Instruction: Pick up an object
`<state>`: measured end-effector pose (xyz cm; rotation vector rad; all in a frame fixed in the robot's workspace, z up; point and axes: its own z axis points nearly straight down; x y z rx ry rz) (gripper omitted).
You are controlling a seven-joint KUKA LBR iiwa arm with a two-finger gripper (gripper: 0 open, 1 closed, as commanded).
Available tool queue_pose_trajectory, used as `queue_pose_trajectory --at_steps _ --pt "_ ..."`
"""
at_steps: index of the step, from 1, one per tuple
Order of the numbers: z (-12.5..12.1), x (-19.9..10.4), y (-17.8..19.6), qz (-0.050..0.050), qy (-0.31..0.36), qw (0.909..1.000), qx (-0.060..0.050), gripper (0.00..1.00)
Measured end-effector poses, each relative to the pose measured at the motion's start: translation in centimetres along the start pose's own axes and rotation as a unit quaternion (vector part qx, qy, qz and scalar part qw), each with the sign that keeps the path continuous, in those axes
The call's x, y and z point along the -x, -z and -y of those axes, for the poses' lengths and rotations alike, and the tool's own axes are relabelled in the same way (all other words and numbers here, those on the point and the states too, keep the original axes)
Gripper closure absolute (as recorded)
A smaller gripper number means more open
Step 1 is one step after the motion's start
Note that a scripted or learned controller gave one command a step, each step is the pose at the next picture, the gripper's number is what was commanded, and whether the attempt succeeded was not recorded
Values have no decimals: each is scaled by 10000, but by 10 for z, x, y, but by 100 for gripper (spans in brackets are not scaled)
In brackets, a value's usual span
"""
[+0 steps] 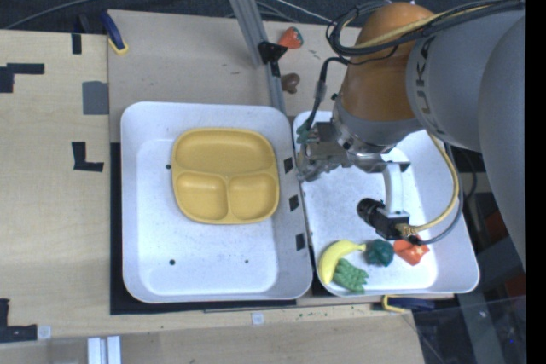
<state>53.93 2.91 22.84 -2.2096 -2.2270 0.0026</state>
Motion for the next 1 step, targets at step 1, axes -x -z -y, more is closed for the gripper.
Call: queue_pose_trajectory --at_steps 1 --pt "23 -48 -6 4 -5 10000 -4 100"
